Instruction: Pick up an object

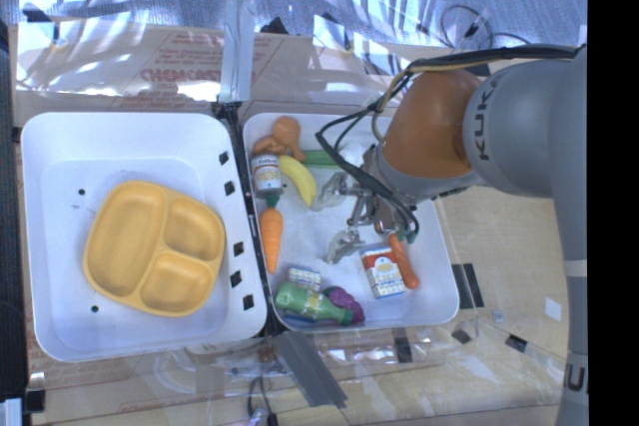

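Observation:
My gripper (337,214) hangs over the middle of the right bin (435,286), its two metal fingers spread apart with nothing between them. A yellow banana (299,179) lies just left of the upper finger. An orange carrot (272,236) lies further left, near the bin's left wall. Right of the lower finger sit a small red-and-white carton (382,274) and a thin orange-red piece (402,260). The grey arm with its orange band (429,127) covers the bin's upper right part.
The left bin (50,145) holds a yellow divided plate (153,246). In the right bin also lie a small bottle (267,175), an orange-brown toy (283,135), a green bottle (310,304), a purple item (342,299) and a small box (304,277). Cables run above the arm.

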Motion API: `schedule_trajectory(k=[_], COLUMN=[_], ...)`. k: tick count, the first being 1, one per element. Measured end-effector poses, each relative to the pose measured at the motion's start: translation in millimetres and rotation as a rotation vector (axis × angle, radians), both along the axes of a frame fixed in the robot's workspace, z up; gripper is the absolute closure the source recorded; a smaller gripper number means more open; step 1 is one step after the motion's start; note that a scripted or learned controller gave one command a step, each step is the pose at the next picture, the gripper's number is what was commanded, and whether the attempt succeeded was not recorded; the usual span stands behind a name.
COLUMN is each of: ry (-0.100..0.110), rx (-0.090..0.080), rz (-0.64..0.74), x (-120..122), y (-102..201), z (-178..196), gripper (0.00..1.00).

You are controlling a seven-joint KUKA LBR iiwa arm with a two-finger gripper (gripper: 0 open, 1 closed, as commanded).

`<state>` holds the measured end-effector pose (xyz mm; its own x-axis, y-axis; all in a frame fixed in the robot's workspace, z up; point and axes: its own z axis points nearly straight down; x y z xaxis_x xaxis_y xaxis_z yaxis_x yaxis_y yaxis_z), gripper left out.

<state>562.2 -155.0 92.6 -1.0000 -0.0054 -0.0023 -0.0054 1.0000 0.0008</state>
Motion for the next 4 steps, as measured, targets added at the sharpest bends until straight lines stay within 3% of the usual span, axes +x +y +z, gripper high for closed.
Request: schedule_trajectory(k=[1,2,3,4], ry=[0.001,-0.006,0.008,0.001], rx=[0.000,-0.005,0.002,0.000], rz=[-0.159,0.132,0.222,0.154], x=[88.3,72.2,-16.6,-55.4], y=[43.1,-29.0,-41.4,-53.3], z=[7.4,104.6,8.1,-0.5], gripper=[0.00,0.00,0.00,0.00])
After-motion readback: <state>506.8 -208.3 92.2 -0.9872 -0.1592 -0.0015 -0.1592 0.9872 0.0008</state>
